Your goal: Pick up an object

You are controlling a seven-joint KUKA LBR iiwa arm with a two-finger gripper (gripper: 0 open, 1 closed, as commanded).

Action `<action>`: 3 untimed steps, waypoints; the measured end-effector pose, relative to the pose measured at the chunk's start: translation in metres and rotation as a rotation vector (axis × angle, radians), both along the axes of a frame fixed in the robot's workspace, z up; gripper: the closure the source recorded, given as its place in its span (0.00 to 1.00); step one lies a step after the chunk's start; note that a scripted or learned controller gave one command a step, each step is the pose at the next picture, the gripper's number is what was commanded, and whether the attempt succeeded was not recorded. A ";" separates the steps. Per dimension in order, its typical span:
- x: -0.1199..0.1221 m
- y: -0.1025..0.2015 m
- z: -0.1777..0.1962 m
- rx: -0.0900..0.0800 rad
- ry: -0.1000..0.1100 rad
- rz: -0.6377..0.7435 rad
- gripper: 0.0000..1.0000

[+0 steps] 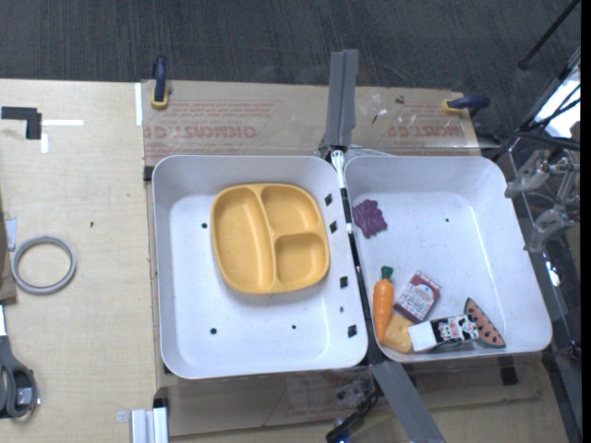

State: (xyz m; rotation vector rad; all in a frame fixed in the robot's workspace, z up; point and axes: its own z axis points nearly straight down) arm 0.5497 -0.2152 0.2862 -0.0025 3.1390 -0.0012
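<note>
The left bin [185, 340] holds a yellow divided plate [268, 238] with three compartments, lying flat. In the right bin [462, 201], a purple grape bunch [369, 217] lies near the left wall. Along its front edge sit an orange carrot [382, 298], a red packet [417, 296], a yellow wedge [397, 334], a black-and-white carton [445, 331] and a watermelon slice [485, 326], all close together.
A grey tape ring [42, 264] and scissors [14, 388] lie on the wooden bench at the far left. Clamps [160, 81] [466, 105] hold the cardboard behind the bins. Metal hardware and cables [545, 201] stand past the right bin's right wall.
</note>
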 end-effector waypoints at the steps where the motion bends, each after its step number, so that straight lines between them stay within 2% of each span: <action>1: -0.010 0.034 -0.148 0.001 0.002 -0.231 0.00; 2: 0.052 0.057 -0.160 0.000 -0.001 -0.425 0.00; 3: -0.036 0.112 -0.121 0.001 0.002 -0.626 0.00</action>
